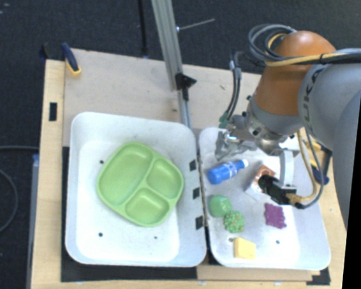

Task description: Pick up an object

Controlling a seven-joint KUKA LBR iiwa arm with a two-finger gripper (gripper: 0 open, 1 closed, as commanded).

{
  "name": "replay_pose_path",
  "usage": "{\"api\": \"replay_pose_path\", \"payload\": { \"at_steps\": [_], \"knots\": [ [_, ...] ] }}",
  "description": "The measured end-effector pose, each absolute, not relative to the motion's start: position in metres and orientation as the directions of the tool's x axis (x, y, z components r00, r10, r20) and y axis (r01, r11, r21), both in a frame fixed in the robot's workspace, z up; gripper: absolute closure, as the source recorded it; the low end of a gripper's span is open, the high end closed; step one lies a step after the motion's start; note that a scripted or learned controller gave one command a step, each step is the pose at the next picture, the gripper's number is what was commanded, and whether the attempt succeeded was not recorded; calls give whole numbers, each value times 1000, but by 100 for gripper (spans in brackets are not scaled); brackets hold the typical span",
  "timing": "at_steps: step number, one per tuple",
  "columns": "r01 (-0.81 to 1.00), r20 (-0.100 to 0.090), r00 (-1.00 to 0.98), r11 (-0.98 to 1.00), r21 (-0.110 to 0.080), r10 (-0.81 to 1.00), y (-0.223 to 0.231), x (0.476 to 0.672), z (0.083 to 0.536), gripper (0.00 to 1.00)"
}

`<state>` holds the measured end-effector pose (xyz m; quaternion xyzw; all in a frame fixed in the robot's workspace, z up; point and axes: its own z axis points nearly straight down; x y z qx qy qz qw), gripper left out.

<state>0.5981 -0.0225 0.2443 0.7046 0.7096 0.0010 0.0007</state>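
My gripper (pixel 227 147) hangs over the far left part of the right bin (pixel 304 250), just above a blue bottle (pixel 226 172) that lies on its side. The bottle rests on the bin floor, apart from the gripper. Closer to the front lie a green lump (pixel 219 206), a green speckled ball (pixel 234 221) and a yellow block (pixel 244 248). A purple piece (pixel 275 215) sits to their right. A small copper-coloured object (pixel 264 179) lies right of the bottle, partly under the arm's cabling.
The left bin (pixel 82 226) holds a light green divided plate (pixel 141 184). A slanted metal post (pixel 168 43) rises behind the bins, near the divide between them. The bulky grey and orange arm (pixel 297 76) covers the right bin's far corner.
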Motion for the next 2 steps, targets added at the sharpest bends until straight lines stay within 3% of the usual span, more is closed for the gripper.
{"api": "replay_pose_path", "payload": {
  "at_steps": [2],
  "knots": [
    [1000,1,-9,9,3,1000,80,621,253,100]
  ]
}}
